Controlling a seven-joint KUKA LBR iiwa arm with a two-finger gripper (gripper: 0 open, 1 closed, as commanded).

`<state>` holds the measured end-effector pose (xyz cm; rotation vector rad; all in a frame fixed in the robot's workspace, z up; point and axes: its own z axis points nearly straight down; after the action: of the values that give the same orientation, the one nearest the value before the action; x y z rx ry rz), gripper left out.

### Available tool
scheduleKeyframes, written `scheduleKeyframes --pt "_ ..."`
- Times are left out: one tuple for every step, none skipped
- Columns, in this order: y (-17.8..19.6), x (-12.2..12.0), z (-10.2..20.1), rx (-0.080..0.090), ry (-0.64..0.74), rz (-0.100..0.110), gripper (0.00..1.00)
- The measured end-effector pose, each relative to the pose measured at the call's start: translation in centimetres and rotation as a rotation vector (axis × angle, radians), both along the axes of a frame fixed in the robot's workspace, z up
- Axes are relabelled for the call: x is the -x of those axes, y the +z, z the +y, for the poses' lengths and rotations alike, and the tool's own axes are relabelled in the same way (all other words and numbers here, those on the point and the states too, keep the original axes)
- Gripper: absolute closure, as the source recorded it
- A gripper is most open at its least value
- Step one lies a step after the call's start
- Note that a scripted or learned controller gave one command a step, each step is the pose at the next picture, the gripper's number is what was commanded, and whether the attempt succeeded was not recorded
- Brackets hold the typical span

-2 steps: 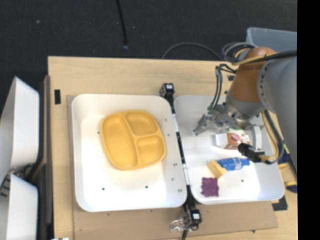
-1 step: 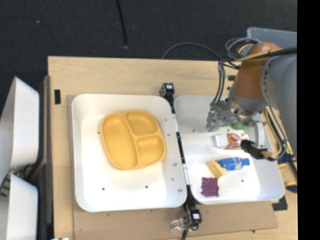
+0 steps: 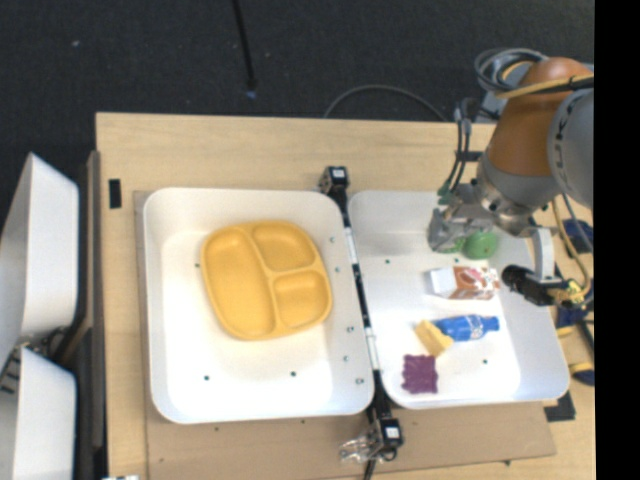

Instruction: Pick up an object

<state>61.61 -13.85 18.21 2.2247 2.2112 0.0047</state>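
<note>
Several small items lie in the right bin (image 3: 395, 218): a green object (image 3: 481, 244) at the far side, a red-and-white packet (image 3: 463, 282), a blue tube (image 3: 466, 326). The gripper (image 3: 447, 230) sits just left of the green object; whether it is spread or pressed together I cannot tell. Centre on the target before closing.
</note>
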Motion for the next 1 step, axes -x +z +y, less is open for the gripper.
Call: scheduleKeyframes --pt "3.56 -0.13 -0.16 0.0 0.004 0.0 1.0"
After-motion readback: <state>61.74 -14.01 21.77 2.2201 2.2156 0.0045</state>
